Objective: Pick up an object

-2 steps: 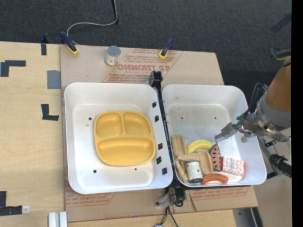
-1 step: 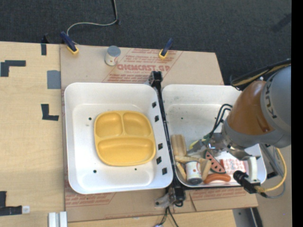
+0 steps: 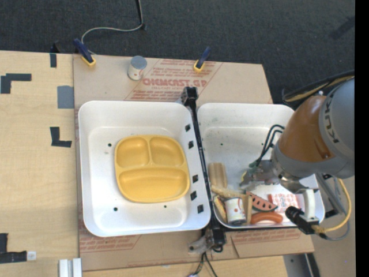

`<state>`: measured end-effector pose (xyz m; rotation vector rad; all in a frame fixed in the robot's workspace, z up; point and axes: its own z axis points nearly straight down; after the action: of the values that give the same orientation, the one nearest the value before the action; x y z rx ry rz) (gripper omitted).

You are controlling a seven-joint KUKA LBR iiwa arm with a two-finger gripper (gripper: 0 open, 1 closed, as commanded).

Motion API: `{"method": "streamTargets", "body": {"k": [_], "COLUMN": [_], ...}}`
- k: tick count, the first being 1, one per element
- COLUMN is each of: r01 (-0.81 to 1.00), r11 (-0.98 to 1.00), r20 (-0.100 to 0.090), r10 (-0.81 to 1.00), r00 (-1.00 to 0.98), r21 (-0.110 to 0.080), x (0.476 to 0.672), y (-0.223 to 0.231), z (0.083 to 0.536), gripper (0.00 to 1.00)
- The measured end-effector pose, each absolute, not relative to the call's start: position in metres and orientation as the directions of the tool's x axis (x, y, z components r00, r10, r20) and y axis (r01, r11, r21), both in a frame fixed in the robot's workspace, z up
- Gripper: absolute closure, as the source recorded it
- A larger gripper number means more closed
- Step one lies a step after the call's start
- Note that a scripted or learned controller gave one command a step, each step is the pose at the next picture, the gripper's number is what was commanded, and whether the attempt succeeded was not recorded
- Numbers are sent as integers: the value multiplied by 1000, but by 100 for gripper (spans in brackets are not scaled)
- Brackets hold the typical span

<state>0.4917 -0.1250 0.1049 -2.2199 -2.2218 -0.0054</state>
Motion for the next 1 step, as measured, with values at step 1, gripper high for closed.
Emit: {"method": "streamTargets", "body": {"k": [1], "r01": [1000], "r11": [2], "r20": [5], "r10": [1000], "r00": [-2], "r21": [1], "x": [492], "y": [-124], "z": [114], "gripper": [100]}}
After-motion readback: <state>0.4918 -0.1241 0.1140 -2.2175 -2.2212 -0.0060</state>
